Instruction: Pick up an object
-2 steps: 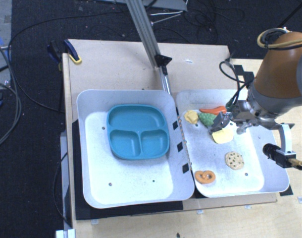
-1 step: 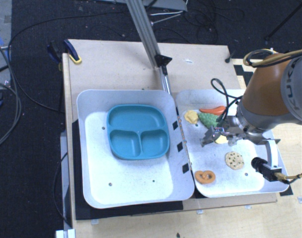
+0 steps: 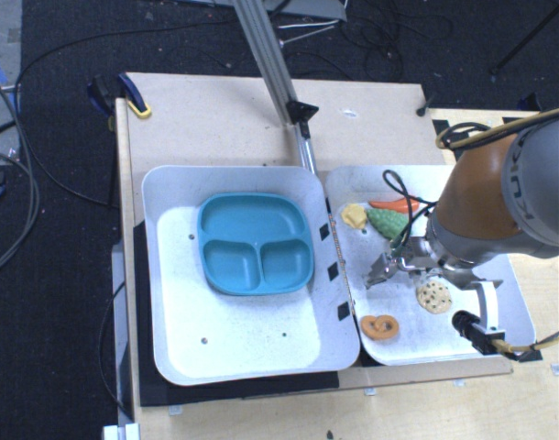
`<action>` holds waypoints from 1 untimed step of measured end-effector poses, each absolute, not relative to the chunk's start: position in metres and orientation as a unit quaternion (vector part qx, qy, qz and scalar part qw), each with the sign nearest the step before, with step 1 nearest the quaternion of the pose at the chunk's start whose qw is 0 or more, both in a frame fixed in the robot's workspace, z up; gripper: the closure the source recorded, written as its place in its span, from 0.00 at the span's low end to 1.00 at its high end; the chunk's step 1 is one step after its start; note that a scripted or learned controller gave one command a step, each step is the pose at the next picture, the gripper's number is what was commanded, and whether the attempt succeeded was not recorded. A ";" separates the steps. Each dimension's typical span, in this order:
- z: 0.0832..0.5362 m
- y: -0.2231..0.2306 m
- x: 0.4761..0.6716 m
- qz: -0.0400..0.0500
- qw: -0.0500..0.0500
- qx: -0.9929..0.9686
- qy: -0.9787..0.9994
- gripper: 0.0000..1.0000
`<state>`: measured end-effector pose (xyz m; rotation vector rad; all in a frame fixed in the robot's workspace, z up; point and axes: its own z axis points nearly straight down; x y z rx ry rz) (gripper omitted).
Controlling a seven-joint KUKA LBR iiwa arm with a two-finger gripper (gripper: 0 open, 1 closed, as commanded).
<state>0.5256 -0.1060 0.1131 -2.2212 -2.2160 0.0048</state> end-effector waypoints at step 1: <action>0.126 -0.105 0.527 0.000 0.001 -0.708 -0.706 1.00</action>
